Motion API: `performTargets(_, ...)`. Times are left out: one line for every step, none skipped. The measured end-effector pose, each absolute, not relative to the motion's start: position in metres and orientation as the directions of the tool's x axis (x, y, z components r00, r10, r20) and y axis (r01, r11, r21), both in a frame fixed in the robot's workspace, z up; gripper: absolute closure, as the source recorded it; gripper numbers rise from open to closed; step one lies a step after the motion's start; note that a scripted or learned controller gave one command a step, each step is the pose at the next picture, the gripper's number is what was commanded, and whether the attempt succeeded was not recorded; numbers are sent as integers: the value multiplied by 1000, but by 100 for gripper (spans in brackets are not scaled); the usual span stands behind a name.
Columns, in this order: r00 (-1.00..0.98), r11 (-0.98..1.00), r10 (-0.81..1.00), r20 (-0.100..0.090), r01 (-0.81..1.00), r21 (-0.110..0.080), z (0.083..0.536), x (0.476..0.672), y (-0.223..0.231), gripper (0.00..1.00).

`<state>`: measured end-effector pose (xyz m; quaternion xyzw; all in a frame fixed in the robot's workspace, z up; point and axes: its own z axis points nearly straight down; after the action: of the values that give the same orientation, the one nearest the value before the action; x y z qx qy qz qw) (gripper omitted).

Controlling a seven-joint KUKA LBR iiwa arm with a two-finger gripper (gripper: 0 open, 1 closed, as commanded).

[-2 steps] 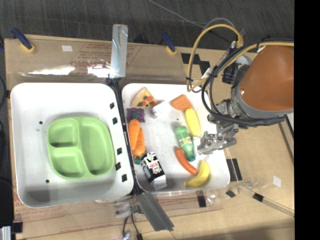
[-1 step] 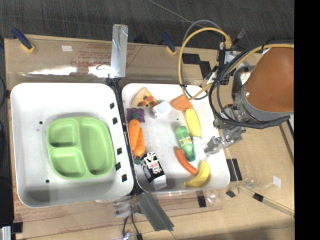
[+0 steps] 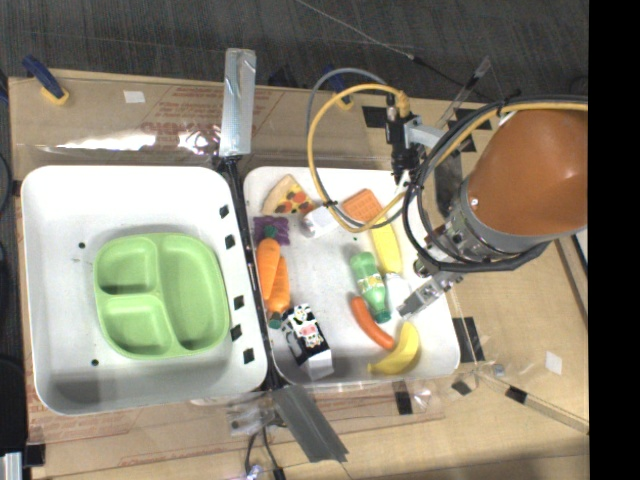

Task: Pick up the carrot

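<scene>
Carrot [image 3: 272, 277] lying untouched by right bin's [image 3: 336, 372] left wall. End effector [image 3: 428, 294] near the opposite wall, well apart from it; finger state impossible to tell. Approach, grasp, lift all outstanding.

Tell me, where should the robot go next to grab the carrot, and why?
Probably slide toward the left side of the right bin. The carrot lies there against the wall beside the bin with the green tray, while the gripper hangs near the opposite side, over the banana and green bottle. Nothing sits between its fingers yet.
</scene>
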<state>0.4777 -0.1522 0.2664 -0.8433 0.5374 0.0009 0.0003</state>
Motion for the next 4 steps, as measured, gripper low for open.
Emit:
performTargets(680,-680,-734,-2,-734,1,253,477,-104,100)
performTargets(848,-848,-530,3,-530,-3,332,523,-163,100)
performTargets(968,-968,-252,-5,-252,-6,214,537,-182,100)
performTargets(981,-981,-196,8,-196,-3,289,525,-209,100)
